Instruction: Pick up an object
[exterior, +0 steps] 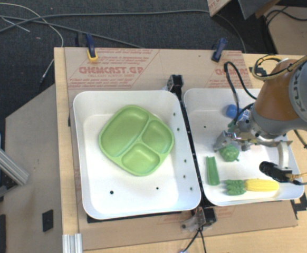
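1. The gripper [231, 143] is lowered into the right bin [195, 141], directly over a round green object [229, 153].
2. Finger state: cannot be determined.
3. A green stick [212, 170] lies left of a yellow-and-green corn toy [252, 186] at the near wall.
4. A blue object [231, 110] sits farther back.
5. The left bin [85, 141] holds a green divided plate [136, 139].

Smooth, faintly glossy plastic on the green divided plate [136, 139], sitting in a matt white bin [85, 157]. At three o'clock, the toy corn cob [252, 186] looks bumpy, shiny plastic. Underneath, printed brown cardboard [143, 62], dull and papery.
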Robot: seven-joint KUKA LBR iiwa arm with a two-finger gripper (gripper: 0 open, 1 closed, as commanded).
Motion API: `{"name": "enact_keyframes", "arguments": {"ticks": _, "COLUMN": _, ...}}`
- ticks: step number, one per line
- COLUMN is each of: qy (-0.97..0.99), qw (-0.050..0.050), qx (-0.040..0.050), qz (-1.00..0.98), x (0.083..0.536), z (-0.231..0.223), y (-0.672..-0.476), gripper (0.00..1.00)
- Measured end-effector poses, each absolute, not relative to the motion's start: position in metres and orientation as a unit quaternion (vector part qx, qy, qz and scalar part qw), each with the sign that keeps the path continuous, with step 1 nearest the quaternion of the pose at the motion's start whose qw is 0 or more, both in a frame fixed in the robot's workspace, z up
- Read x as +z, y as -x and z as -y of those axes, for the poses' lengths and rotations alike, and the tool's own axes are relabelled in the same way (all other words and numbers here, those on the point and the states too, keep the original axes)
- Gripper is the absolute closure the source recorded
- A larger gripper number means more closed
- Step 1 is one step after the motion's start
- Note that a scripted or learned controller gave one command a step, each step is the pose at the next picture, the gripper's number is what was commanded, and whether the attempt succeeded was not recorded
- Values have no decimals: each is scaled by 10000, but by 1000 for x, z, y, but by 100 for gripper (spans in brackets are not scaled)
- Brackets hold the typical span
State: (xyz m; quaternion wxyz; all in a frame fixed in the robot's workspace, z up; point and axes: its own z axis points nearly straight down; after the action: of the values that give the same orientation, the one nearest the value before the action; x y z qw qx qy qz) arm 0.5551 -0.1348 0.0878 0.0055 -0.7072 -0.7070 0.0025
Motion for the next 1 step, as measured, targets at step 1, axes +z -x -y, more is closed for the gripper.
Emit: {"name": "enact_keyframes", "arguments": {"ticks": 1, "qy": 7074, "qw": 35, "qx": 13, "qz": 7068, "x": 100, "z": 136, "y": -557, "gripper": 100}}
